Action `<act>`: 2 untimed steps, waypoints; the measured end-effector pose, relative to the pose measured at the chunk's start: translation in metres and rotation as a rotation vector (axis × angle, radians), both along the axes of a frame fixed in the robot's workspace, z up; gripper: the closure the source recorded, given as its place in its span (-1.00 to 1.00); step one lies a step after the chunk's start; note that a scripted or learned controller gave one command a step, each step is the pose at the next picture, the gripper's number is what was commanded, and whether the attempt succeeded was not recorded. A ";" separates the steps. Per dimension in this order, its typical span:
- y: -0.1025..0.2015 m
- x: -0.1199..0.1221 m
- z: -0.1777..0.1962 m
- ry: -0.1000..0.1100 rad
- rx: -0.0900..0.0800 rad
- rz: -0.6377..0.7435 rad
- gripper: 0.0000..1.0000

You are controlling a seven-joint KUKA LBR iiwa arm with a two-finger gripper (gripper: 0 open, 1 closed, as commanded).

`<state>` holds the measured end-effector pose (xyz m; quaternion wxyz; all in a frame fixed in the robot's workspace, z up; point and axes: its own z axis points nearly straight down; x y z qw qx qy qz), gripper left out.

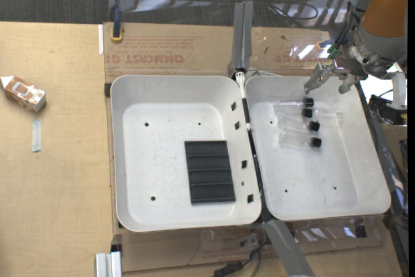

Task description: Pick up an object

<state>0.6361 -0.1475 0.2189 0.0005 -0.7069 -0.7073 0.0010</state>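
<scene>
Two white bins [123, 139] [369, 159] side by side — one black ribbed block [209, 172] in the left, three clear tubes with black caps [307, 120] in the right — plus one small carton [24, 93] and one pale strip [36, 137] out on the bench.

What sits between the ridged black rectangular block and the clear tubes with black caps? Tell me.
In the camera view, the two white bins' adjoining rims separate the ridged black rectangular block from the clear tubes with black caps; otherwise bare white floor.
</scene>
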 end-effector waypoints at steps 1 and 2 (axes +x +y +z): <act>-0.027 -0.029 -0.115 0.000 0.001 0.204 -1.00; -0.049 -0.090 -0.127 -0.001 0.001 0.272 -1.00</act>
